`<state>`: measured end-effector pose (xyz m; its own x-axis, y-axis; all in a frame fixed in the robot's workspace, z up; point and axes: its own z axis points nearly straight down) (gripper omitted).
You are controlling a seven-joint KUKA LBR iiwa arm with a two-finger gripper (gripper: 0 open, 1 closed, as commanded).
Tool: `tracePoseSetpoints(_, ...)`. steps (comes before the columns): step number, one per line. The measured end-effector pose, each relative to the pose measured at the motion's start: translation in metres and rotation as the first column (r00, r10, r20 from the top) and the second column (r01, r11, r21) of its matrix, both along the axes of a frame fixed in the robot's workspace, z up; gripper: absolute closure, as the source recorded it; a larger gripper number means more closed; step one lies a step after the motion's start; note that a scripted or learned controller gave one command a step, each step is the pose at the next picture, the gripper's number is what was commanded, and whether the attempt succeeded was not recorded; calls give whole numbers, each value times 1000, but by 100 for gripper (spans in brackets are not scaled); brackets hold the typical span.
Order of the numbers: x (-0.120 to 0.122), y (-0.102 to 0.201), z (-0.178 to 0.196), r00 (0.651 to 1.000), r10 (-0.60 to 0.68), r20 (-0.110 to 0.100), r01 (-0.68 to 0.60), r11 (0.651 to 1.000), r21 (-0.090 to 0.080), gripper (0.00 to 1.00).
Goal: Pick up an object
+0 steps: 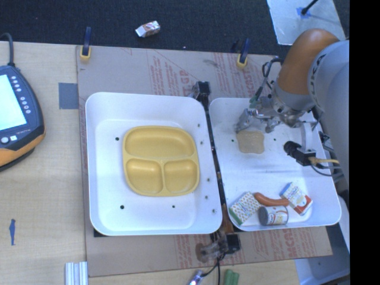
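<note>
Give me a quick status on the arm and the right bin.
Claw low in right white bin, directly above tan squarish block. Grip state unclear. Small packets, red sausage-shaped toy clustered at near edge, clear of it.

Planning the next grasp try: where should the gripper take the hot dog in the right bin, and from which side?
Grip the hot dog across its middle, coming straight down from above. It lies flat and long, so its narrow width probably fits between the fingers. Its ends look crowded: a green packet at one end, a can beside it and a blue-and-red packet by the other.
</note>
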<state>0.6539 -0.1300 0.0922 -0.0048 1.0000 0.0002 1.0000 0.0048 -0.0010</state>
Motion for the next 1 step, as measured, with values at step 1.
tracePoseSetpoints(1, 0, 0, 11, 1000, 2, 0, -2, 1000, 0, 100)
